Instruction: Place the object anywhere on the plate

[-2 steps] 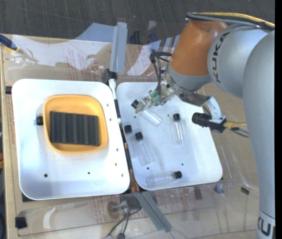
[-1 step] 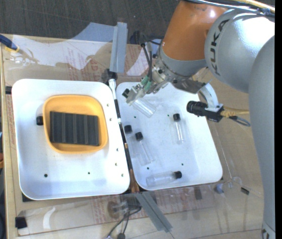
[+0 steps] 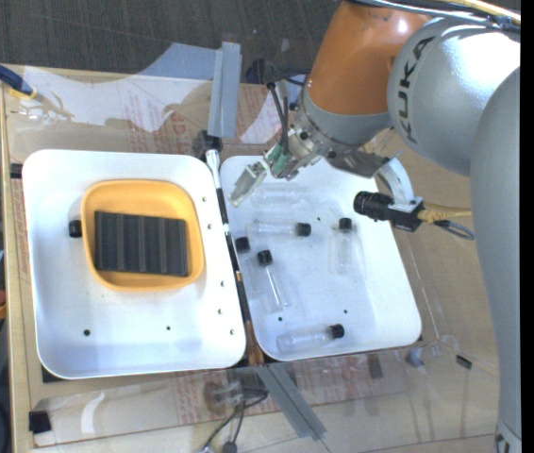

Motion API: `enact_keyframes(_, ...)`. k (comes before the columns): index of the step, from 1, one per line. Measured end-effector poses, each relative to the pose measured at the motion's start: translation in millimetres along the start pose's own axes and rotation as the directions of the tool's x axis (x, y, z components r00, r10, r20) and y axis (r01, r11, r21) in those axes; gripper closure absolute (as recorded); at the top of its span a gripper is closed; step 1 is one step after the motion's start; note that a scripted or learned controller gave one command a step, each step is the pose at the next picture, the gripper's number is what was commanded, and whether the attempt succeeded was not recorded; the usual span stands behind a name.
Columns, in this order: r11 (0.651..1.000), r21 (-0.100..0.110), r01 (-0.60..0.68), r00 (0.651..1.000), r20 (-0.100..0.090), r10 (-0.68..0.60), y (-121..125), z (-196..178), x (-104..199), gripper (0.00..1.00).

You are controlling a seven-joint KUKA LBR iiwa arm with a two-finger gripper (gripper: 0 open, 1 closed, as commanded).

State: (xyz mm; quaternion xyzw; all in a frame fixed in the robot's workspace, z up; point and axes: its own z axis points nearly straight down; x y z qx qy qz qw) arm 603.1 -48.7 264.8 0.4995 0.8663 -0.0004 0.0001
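Note:
A yellow plate [image 3: 141,196] lies in the left white bin [image 3: 116,347], with a dark ridged insert [image 3: 144,243] on its middle. Several clear tubes with black caps lie in the right white bin [image 3: 385,300]: one tube [image 3: 279,226] near the back, one tube [image 3: 273,279] at the middle, one tube [image 3: 307,339] at the front. My gripper [image 3: 244,185] hangs over the back left corner of the right bin, close to the divide between the bins, tilted down to the left. It is apart from the plate and behind the nearest tubes.
A black cylinder [image 3: 380,206] on a cable juts from the wrist over the right bin's back right. A loose black cap [image 3: 241,243] sits by the bin's left wall. A grey upright bar [image 3: 222,92] stands behind the bins.

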Motion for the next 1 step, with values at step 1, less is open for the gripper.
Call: enact_keyframes(1,0.998,0.005,0.068,0.998,-0.002,-0.068,55.9,74.8,25.9,0.0)
